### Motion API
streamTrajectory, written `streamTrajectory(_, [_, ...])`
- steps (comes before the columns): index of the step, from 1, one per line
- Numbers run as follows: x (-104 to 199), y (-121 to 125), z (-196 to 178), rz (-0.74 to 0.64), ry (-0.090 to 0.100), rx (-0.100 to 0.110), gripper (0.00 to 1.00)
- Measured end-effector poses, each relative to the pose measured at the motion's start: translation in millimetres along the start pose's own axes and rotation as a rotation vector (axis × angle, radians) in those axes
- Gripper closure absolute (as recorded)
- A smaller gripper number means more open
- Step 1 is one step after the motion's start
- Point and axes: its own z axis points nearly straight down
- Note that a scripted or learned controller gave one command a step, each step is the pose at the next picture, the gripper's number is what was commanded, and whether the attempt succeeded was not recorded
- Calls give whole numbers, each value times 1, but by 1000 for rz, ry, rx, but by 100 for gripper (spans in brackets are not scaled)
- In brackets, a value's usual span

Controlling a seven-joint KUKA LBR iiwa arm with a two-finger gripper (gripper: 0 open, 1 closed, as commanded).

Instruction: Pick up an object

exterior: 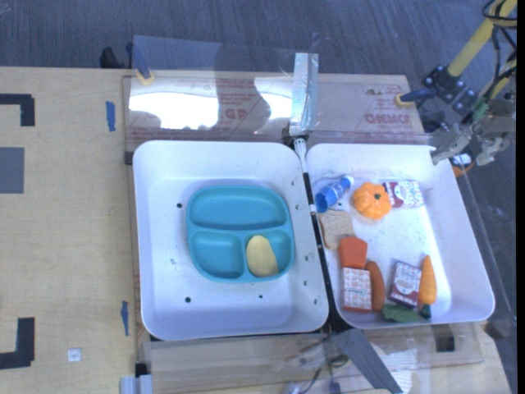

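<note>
On the worktop (pixel 66 245) the left bin (pixel 156 302) holds a blue tray (pixel 225 212) with a yellow lemon (pixel 262 256) in its compartment at 5 o'clock. The right bin (pixel 459 245) holds a pumpkin (pixel 372 201), a bottle (pixel 332 193) at its 9 o'clock, a carrot (pixel 427 280) and small boxes (pixel 356 289). The pincer (pixel 459 148) is at the right bin's 1 o'clock corner; I cannot tell its state.

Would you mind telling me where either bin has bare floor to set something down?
Left bin: bare floor all around the blue tray; its two empty compartments too, beside the yellow item. Right bin: bare patch between the pumpkin and carrot. Its left side and front are crowded.
</note>
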Motion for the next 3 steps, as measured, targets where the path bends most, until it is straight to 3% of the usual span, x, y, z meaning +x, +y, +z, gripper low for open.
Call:
streamTrajectory(1, [67, 8, 142, -71, 4, 11, 0])
streamTrajectory(2, [82, -10, 193, -126, -1, -6, 0])
streamTrajectory(3, [113, -9, 91, -350, -3, -10, 0])
